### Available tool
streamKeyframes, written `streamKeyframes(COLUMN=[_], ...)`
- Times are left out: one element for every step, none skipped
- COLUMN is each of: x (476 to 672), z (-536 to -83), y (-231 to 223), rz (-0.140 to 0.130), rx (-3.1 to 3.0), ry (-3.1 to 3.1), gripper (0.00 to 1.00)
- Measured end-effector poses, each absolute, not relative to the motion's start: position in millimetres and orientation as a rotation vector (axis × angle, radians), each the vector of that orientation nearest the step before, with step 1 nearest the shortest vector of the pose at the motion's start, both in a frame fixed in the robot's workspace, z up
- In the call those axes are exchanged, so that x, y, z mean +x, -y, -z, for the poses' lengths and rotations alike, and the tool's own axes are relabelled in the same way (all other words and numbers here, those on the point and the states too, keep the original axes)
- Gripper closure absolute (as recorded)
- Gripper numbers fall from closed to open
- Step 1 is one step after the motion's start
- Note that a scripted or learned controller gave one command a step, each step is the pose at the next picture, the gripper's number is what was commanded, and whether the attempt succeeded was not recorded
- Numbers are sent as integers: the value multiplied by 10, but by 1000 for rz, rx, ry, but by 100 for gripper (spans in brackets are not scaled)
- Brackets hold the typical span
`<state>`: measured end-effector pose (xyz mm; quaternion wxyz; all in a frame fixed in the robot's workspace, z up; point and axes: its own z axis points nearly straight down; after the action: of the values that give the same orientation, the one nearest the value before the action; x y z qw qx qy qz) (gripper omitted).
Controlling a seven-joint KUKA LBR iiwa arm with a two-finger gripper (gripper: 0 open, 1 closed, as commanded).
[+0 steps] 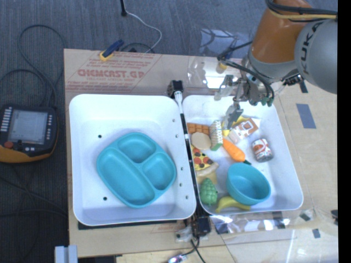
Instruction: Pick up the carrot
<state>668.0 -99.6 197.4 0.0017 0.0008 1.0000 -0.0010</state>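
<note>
The carrot (235,150) is orange with a green top and lies flat in the middle of the right bin (286,163), pointing down and to the right. My gripper (232,115) hangs over the back part of that bin, above and a little behind the carrot, close to a small carton (245,127) and a corn cob (216,131). Its fingers look open, and I see nothing held between them. The gripper is apart from the carrot.
Around the carrot lie a tin can (262,149), a blue bowl (248,183), a pizza slice (202,161), a bread round (201,141), a green vegetable (208,191) and a banana (230,204). The left bin (88,125) holds a blue divided plate (137,169).
</note>
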Motion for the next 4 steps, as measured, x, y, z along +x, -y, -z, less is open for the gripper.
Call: streamKeyframes(x=[6442,5946,5629,5654], z=[-1111,-911,-920,-1034], y=[1239,1223,1180,1170], rz=[6,0,3,2], rx=[-52,514,1180,1174], ry=[-3131,-3083,-2888,-2884], gripper=[0,0,0,100])
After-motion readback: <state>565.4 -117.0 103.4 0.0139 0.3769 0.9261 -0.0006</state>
